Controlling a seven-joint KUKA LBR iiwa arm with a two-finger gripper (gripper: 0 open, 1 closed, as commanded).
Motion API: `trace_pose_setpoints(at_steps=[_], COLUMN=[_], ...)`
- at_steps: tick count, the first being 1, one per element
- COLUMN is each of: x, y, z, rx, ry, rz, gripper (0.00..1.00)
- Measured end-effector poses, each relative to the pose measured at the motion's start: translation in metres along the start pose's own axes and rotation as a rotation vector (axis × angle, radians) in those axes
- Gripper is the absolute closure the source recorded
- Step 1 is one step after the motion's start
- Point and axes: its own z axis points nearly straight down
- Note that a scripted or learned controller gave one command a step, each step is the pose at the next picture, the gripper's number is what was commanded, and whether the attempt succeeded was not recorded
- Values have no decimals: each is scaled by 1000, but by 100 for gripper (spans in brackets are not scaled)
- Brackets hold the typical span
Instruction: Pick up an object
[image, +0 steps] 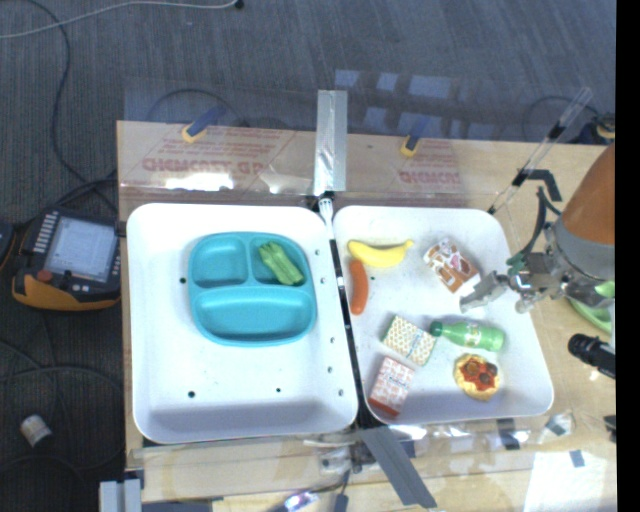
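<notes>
One arm low over the right bin's edge, pincer state unclear, near green bottle

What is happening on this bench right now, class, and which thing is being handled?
A robot arm reaches in from the right, its gripper over the right bin, close to a small packet and above a green bottle. Nothing is visibly held. The bin also holds a banana, a carrot, two boxes and a small pizza. In the left bin sits a blue tray with a green vegetable in one compartment.
</notes>
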Motion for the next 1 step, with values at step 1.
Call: trace_pose_setpoints(at_steps=[1], x=[17], y=[66], z=[96], rx=[-13], ry=[-9], rz=[-33], gripper=[0])
